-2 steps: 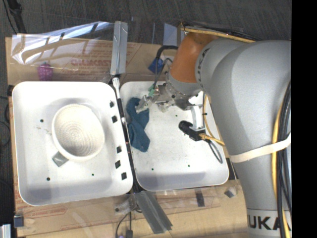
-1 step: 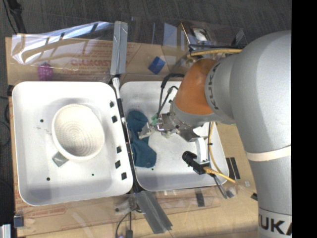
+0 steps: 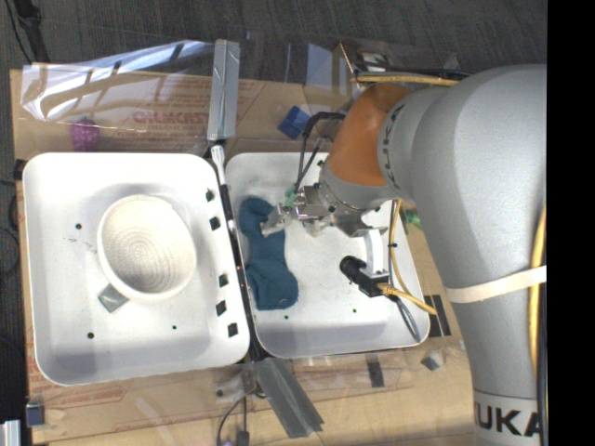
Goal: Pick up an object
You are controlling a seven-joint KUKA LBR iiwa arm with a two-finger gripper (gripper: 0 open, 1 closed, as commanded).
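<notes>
Blue cloth (image 3: 267,260), soft and light, bunched at left of right bin (image 3: 325,337); best pinched at upper fold. Gripper (image 3: 290,207) poised beside it; finger state indiscernible.

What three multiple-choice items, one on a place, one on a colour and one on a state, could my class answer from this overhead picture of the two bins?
1. Where does the white bowl lie?
A. in the left bin
B. in the right bin
C. on the cardboard behind the bins

2. What colour is the cloth?
A. red
B. dark teal blue
C. yellow

3. How does the cloth lie?
A. folded in a neat square
B. hung over the bin's rim
C. crumpled in a long heap on the bin floor

Answers:
1. A, since the bowl sits in the middle of the left bin.
2. B, since the cloth shows dark teal against the white floor.
3. C, since it lies bunched and lengthwise along the right bin's left side, with the claw close at its upper end.
</notes>
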